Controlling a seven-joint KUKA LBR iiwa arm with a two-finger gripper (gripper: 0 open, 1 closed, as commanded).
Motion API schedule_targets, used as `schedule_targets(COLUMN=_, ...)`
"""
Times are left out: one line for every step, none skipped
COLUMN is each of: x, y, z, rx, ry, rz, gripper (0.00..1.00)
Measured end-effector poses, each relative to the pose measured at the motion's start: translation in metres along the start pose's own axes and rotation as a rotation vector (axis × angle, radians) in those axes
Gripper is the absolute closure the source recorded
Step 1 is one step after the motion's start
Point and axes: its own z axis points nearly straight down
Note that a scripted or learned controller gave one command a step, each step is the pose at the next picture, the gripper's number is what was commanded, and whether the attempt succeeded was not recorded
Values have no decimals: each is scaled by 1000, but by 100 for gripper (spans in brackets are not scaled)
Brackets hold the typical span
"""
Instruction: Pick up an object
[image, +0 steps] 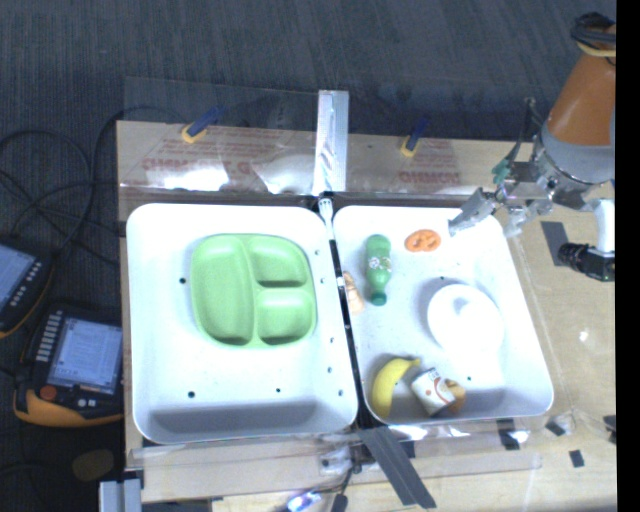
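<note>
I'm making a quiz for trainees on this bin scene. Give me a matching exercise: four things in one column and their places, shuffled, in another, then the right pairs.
Things:
1. green tray
2. green bottle
3. banana
4. orange piece

Places:
A. right bin, near front edge, beside a small cup
B. left bin, middle
C. right bin, far end, close to the gripper
D. right bin, near the divider between the bins

Pairs: 1-B, 2-D, 3-A, 4-C
</note>
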Motion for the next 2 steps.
schedule_targets(x=-44, y=-51, z=47, rx=0, ry=-2, rz=-221, gripper=0)
schedule_targets(x=-42, y=-20, z=11, rx=-3, ry=-2, rz=-522, gripper=0)
